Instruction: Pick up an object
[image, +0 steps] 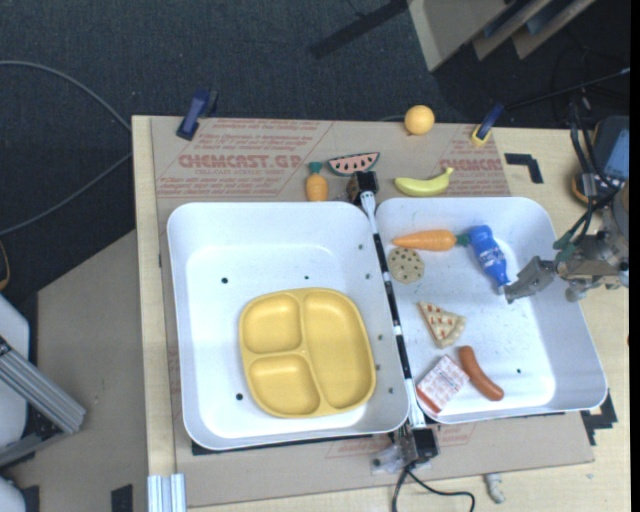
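Camera view puts my claw (520, 290) over the right bin's (560, 385) right side, gripping nothing; whether its fingers stand apart or together I cannot tell. Just left of it lies the blue bottle (488, 254), long axis running up-left to down-right, smooth plastic. Further left the carrot (425, 240) lies crosswise, leafy end toward the bottle. Round cookie (406, 264), triangular wedge (441, 323), sausage (480, 372) and packet (441, 383) lie lower. Bare floor surrounds my claw. A yellow compartmented tray (305, 352) occupies the left bin (200, 300).
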